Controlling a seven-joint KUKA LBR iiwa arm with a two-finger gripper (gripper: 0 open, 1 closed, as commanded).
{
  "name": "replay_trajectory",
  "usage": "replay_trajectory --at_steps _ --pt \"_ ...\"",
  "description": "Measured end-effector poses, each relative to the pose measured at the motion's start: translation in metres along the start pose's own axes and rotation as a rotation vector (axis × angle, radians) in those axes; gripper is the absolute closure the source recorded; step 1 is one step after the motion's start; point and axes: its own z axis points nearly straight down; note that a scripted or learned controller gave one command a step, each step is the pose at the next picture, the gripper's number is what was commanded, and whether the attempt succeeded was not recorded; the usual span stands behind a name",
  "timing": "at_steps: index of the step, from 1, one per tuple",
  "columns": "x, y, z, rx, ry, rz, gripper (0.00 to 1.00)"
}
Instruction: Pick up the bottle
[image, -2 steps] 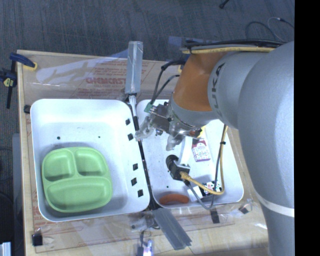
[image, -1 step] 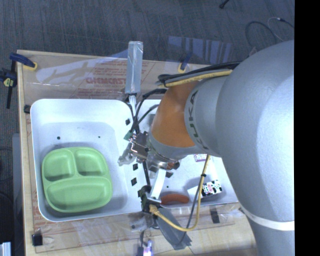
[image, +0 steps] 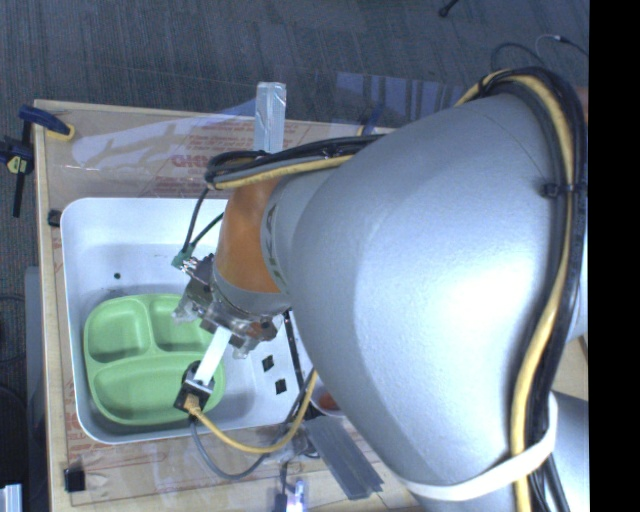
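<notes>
The bottle cannot be picked out with certainty. A reddish sliver (image: 325, 405) at the lower centre of the frame, peeking from under the edge of the grey arm (image: 420, 300), may be part of it (too little shows to say, and no long axis can be read). If it is the bottle, it lies to the right of and below the wrist (image: 228, 312), and the coming move would likely turn on carrying the jaws that way.

The wrist hangs at centre left, over the right-hand rim of a green compartment tray (image: 130, 340). The tray sits in the lower part of the white bin (image: 78, 235) at the frame's left. Whether the jaws are spread or pressed together cannot be told, since the wrist covers them from above.

Two small black squares (image: 275, 372) lie on the bin floor just right of the wrist. The arm reaches in from the right above the desk (image: 120, 150).
</notes>
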Motion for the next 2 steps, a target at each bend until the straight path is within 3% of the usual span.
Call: replay_trajectory --at_steps 1,2 --pt "0.049 0.008 0.053 -0.013 0.017 0.365 0.0" --pt "-0.002 -0.019 0.054 -0.009 0.027 0.406 0.0"
